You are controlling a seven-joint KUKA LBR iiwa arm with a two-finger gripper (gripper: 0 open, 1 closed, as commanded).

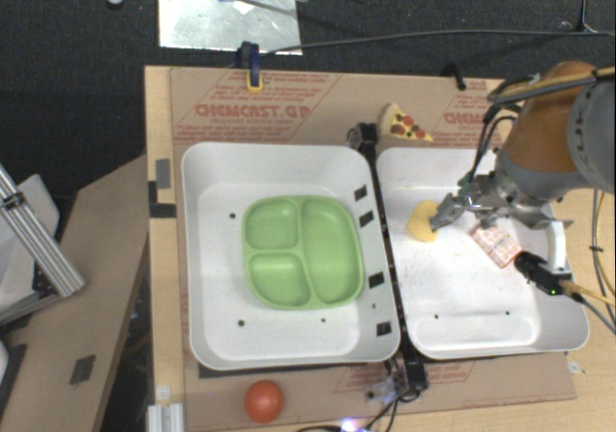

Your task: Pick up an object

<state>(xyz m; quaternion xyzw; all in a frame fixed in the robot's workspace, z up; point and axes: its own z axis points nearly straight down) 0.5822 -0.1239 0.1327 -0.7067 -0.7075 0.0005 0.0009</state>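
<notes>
Hand (pixel 452 214) in right white bin (pixel 481 329), tip touching or just beside small pale yellow rounded object (pixel 422 223); can't tell if the hand is open or closed.
Yellow object sits in the bin's upper-left area. Pink-and-white patterned packet (pixel 497 245) lies just right of the hand. Left white bin (pixel 207 257) holds a green three-compartment plastic tray (pixel 301 251). On the surface: orange-red ball (pixel 263 400) at lower centre, toy pizza slice (pixel 405 123) above the right bin.
</notes>
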